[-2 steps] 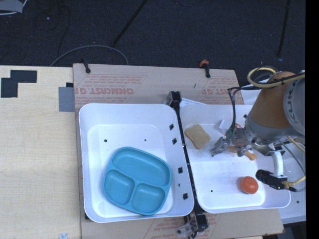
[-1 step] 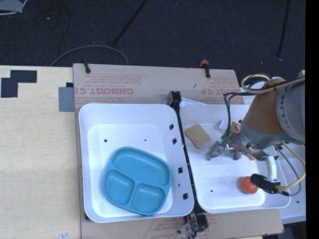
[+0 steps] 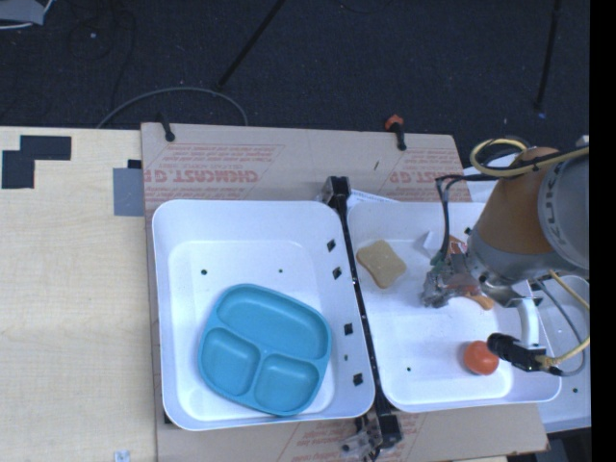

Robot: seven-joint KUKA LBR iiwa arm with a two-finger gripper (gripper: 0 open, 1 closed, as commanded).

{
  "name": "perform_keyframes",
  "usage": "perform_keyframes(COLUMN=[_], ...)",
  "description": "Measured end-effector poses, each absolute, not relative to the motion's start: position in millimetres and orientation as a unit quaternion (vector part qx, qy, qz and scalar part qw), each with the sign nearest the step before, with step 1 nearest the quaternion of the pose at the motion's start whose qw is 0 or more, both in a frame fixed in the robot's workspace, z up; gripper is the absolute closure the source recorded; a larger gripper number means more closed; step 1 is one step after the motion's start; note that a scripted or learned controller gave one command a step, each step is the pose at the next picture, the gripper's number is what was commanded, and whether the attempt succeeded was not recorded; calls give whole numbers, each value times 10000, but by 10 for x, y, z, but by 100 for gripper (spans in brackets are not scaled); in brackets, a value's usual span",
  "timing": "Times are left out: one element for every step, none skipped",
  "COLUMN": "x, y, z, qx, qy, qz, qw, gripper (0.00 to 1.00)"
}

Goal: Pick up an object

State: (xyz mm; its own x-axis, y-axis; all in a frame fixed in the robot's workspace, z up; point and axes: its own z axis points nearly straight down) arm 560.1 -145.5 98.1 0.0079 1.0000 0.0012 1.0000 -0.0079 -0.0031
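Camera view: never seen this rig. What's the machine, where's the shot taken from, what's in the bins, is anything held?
It is one fixed camera above the bench, looking down at a slant. The grey machine with the orange band coming in from the right is a robot arm; its two-finger gripper is low in the right bin. The fingers are too small and blurred to tell whether they are open or shut, and nothing can be seen between them.

Two shallow white bins sit side by side. The left bin holds a blue divided plate with three compartments. The right bin holds a tan, sponge-like block near its upper left and an orange-red ball, perhaps a small fruit, near its lower right. Both lie apart from the gripper.
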Motion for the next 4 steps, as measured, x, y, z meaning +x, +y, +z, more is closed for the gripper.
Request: perform_keyframes(x=[5556,5475,5484,5509], y=[-1548,-1599,-1607,-1001], z=[1519,2002,2532,2534], qx=[-7086,-7098,-7068,-7053], qy=[-7056,-7044,-7074,-7089], qz=[-2,-3,-8,2], qw=[-6,-7,-15,18], gripper=[100,100,100,100])
